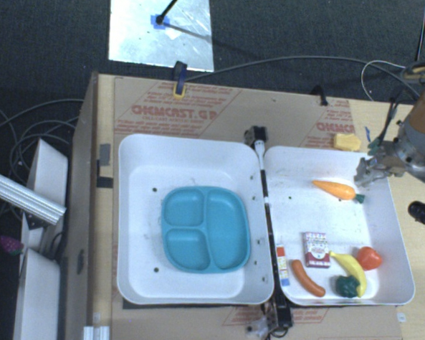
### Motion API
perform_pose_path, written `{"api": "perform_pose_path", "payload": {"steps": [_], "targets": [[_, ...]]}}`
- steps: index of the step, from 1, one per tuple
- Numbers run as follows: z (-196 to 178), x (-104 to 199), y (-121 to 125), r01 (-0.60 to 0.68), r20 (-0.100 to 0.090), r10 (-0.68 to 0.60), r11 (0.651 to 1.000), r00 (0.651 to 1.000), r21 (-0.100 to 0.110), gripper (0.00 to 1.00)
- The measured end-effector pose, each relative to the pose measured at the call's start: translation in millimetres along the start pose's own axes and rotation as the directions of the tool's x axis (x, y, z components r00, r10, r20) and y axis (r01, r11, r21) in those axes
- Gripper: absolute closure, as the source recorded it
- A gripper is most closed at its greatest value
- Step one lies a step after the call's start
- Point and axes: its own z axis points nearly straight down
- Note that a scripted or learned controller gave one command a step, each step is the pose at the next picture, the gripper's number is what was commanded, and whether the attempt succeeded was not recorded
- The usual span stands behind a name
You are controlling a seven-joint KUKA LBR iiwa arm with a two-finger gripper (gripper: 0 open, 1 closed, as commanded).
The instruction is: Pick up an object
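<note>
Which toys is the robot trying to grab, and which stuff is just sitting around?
For grabbing, in the right bin:
carrot
banana
sausage
tomato
broccoli
small red box
The gripper is nearest the carrot.

Just lying about:
blue tray in the left bin
yellow block on the bench

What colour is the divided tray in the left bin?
Light blue, seen in the camera view: the divided tray sits in the white left bin.

You get bright, even overhead light; the foil sheet (162, 25) beyond the bench glares, focus slightly soft.
</note>
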Motion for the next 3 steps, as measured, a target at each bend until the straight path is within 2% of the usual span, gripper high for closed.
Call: {"api": "perform_pose_path", "payload": {"steps": [1, 2, 3], "targets": [[-31, -24, 54, 0.003, 0.001, -0.003, 1.0, 1.0, -0.003, 1.0], [19, 26, 61, 0.004, -0.002, -0.004, 1.0, 1.0, 0.001, 1.0], [29, 7, 28, 0.0, 0.0, 0.0, 1.0, 1.0, 0.0, 1.0]]}}
